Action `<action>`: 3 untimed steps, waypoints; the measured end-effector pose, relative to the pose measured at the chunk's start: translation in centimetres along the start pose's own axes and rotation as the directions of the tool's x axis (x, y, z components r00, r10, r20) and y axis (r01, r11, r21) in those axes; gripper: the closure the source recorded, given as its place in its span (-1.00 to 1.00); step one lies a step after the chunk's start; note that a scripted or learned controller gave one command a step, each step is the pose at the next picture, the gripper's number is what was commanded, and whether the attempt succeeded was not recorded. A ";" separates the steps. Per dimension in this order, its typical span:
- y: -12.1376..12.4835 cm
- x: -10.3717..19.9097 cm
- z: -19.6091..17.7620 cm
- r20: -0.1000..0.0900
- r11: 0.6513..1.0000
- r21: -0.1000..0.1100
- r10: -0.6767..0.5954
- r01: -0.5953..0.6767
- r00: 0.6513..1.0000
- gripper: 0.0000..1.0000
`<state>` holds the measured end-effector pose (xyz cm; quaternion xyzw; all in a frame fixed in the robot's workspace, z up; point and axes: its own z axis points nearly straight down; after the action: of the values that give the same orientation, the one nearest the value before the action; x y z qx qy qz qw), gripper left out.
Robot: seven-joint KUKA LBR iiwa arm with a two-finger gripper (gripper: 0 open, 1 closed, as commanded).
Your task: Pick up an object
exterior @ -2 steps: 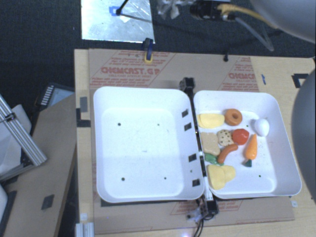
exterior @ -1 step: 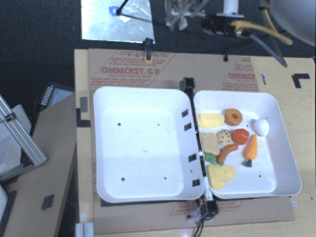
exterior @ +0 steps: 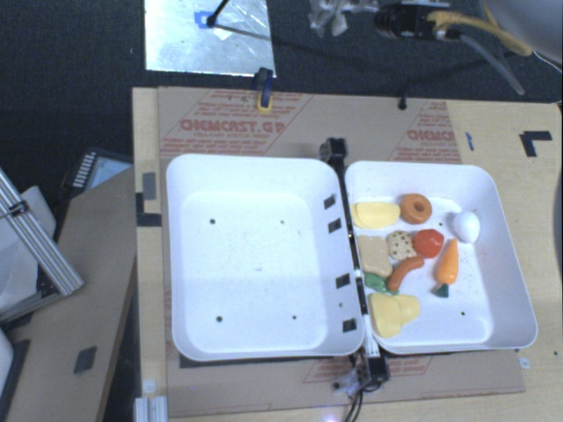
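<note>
End effector sits at the top of the view, beyond the far edge of the counter, over dark floor. It is blurred, so I cannot tell whether it is spread or closed; nothing is visibly held.

All objects lie well apart from the end effector, toward the near side and slightly right of it, in the right bin:
- donut, nearest to it
- egg, further right
- tomato, touching the carrot
- cookie
- sausage

Left bin lies toward the near side and left of the end effector.
</note>
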<state>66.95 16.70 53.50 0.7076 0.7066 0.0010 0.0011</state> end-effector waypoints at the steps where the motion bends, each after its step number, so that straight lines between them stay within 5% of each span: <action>1: -0.5 0.7 0.0 0.000 1.000 0.001 -0.004 0.004 1.000 1.00; 2: -0.8 2.7 0.0 -0.001 1.000 0.001 -0.006 0.006 1.000 1.00; 3: -3.7 1.4 -0.1 -0.001 1.000 0.003 -0.003 0.003 1.000 1.00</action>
<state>63.30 18.08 53.54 0.7066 0.7076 0.0004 -0.0002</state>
